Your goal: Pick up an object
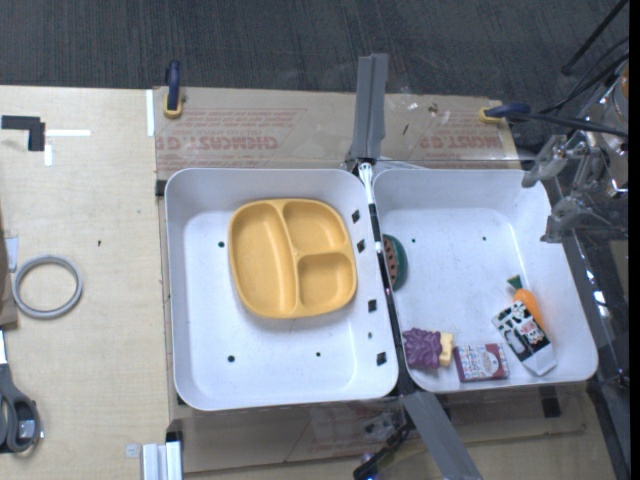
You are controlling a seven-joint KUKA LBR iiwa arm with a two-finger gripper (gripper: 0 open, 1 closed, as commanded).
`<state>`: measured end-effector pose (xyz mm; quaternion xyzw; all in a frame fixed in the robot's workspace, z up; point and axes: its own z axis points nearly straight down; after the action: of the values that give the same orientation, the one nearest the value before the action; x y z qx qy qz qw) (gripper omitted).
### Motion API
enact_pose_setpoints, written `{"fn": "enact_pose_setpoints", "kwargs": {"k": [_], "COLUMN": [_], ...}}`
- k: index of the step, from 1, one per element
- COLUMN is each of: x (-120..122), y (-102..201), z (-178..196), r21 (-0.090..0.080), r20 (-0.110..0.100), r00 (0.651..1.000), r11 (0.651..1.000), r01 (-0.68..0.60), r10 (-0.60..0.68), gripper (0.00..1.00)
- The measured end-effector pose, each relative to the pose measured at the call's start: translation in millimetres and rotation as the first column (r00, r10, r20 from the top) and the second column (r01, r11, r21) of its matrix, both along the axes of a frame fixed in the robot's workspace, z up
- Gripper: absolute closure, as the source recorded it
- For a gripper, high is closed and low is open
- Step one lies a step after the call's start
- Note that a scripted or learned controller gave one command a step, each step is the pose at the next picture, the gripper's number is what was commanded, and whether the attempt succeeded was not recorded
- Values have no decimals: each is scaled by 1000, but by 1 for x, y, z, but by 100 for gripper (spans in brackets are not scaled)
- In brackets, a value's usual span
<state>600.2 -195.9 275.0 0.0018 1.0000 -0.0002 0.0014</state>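
The right bin holds several small items. A green and red watermelon slice leans against its left wall. Along the front lie a purple grape bunch and a small pink box. Toward the front right corner, a black-and-white milk carton lies touching an orange carrot. My gripper hangs over the bin's right rim near the back corner, well above and apart from all of them. Nothing shows between its fingers.
The left bin holds a yellow divided plate. A metal divider runs between the bins. A grey tape roll and scissors lie on the bench at left. Cables cross the upper right.
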Motion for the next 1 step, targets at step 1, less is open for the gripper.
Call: {"fn": "enact_pose_setpoints", "kwargs": {"k": [1], "x": [-53], "y": [-22], "z": [-157], "r21": [-1], "r20": [10], "r00": [990], "r11": [990], "r01": [143], "r10": [-143], "gripper": [0]}}
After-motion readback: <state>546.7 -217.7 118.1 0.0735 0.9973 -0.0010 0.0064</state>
